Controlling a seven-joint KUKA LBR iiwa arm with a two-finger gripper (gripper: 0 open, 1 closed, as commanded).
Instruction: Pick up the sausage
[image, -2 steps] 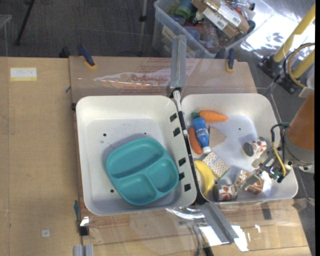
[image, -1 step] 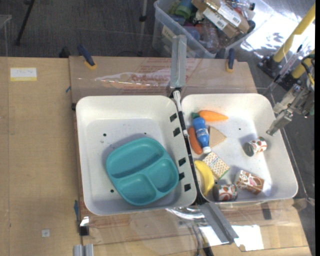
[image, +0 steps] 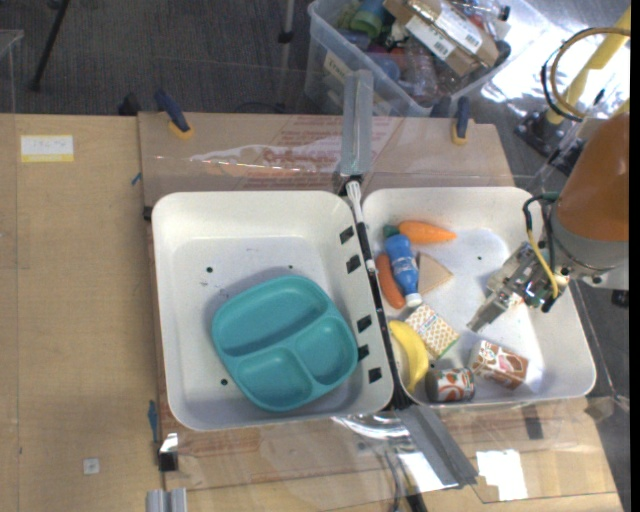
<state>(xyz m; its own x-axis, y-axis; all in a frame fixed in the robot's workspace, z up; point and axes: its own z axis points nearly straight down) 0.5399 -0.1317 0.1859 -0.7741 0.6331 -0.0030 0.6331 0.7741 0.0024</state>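
- While the end effector (image: 487, 312) hangs over the right bin (image: 560, 345) at about four o'clock, nothing is seen in its grip; how far it is open cannot be told.
- Sausage (image: 389, 282), orange-red, lies along the bin's nine o'clock wall, touching the blue bottle (image: 403, 264).
- Risk, as judged: closing on the bottle instead, or fingers jamming against the divider wall.
- Wedge-shaped tan piece (image: 433, 272) and patterned packet (image: 432, 328) sit between end effector and target.
- Carrot (image: 427, 233) at twelve o'clock, banana (image: 409, 351) at seven, carton (image: 499, 363) at five.
- Left bin holds a teal plate (image: 282, 343).
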